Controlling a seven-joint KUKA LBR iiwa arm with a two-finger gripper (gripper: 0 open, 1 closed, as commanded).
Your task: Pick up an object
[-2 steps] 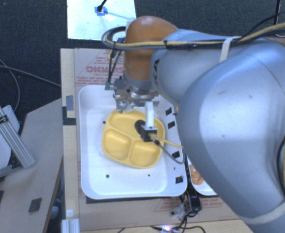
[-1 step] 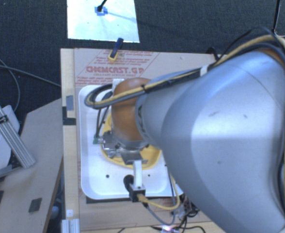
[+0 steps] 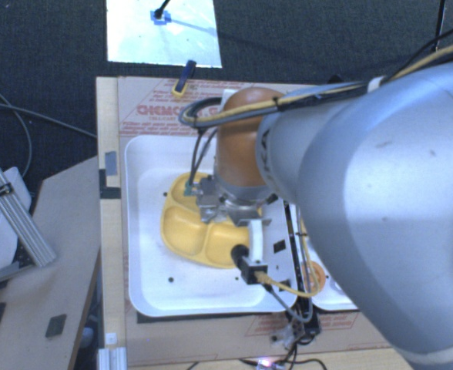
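A yellow, lobed plastic object (image 3: 189,233) lies in the middle of the left white bin (image 3: 145,206). The arm's wrist, with its orange band (image 3: 242,141), hangs straight over the object's right part and hides the gripper tips. The grey gripper body (image 3: 228,203) sits right above or on the yellow object; contact cannot be judged from this angle.
The right bin (image 3: 338,291) is mostly hidden behind the big grey arm; a small orange-rimmed thing (image 3: 315,276) peeks out there. Cables and a black connector (image 3: 246,268) dangle over the left bin's right side. Cardboard (image 3: 149,106) lies under the bins.
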